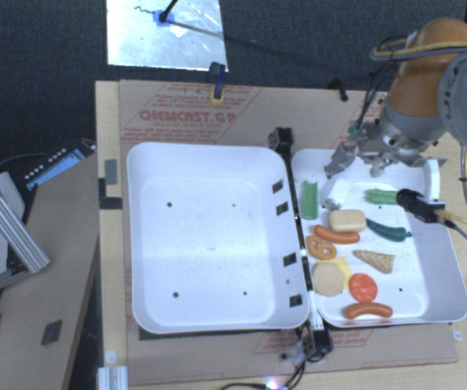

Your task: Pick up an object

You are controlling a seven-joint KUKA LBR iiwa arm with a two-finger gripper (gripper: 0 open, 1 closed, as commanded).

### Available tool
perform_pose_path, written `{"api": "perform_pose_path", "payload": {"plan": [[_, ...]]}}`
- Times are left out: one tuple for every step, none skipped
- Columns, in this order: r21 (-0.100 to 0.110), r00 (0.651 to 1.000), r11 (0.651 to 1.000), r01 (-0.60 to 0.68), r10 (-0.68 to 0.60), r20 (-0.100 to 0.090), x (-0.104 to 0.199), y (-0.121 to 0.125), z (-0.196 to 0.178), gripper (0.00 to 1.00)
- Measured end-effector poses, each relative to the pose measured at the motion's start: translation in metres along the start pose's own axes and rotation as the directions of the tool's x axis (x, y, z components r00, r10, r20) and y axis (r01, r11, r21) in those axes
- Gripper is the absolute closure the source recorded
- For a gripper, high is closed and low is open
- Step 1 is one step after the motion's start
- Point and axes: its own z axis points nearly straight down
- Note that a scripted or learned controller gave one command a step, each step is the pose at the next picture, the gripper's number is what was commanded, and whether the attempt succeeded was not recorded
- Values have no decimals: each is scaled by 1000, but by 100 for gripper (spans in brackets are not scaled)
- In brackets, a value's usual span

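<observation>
While hanging at one o'clock over right bin (448, 295), gripper (358, 162) spread, clasping nothing; cardboard sheet (192, 112) beneath bins, dark carpet (38, 47) beyond.

two white bins (209, 157) side by side. right bin holds ten toy food pieces: two sausages (336, 235), three green vegetables (309, 199), one pretzel (322, 249), one bread piece (347, 219), one round biscuit (328, 279), one tomato (363, 287), one tan wedge (375, 260).
</observation>
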Motion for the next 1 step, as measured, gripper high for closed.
{"api": "perform_pose_path", "payload": {"plan": [[10, 1000, 1000, -5, 5, 0, -21, -51, 78, 0]]}}
